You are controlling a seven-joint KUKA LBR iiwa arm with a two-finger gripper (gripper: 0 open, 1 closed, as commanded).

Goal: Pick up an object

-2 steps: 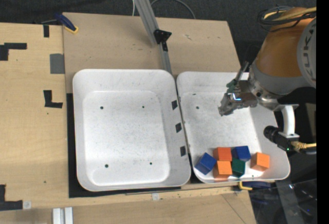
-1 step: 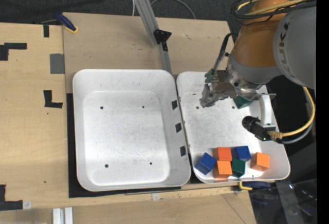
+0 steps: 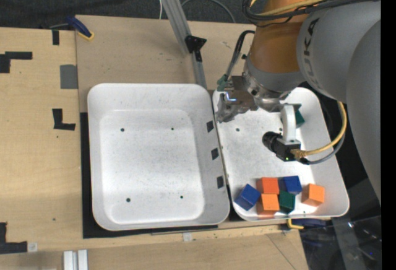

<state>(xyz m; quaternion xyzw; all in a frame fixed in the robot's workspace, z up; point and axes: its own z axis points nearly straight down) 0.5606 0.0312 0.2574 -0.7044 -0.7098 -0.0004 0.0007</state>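
Small coloured plastic blocks, the objects for picking, lie in a loose cluster in the right-hand shallow white plastic bin (image 3: 253, 154), well apart from the pincer and below it to the right in the camera view. Nearest the pincer is a blue cube (image 3: 247, 195), at the cluster's left end. Just past it, two orange cubes sit one above the other, the upper one (image 3: 270, 185) touching the lower one (image 3: 269, 202). Beside them is a second blue cube (image 3: 291, 184) with a dark green cube (image 3: 286, 200) just below it. A third orange cube (image 3: 314, 193) stands a little apart at the far right. One more block, a teal-green one (image 3: 300, 117), peeks out to the right of the pincer, partly hidden by a white and black fitting (image 3: 286, 132) on the arm's wrist.

The metal two-finger pincer (image 3: 227, 106) sits low at the top left corner of the right bin, just beside the rims where the two bins meet. It is partly covered by the grey and orange arm (image 3: 281, 39) above it. Whether it is apart or together cannot be told, and no block shows in it.

The left-hand shallow white plastic bin (image 3: 91, 108) spreads away to the pincer's left. A slanted grey metal post (image 3: 176, 8) rises above the pincer. A yellow cable (image 3: 331, 142) loops to its right.
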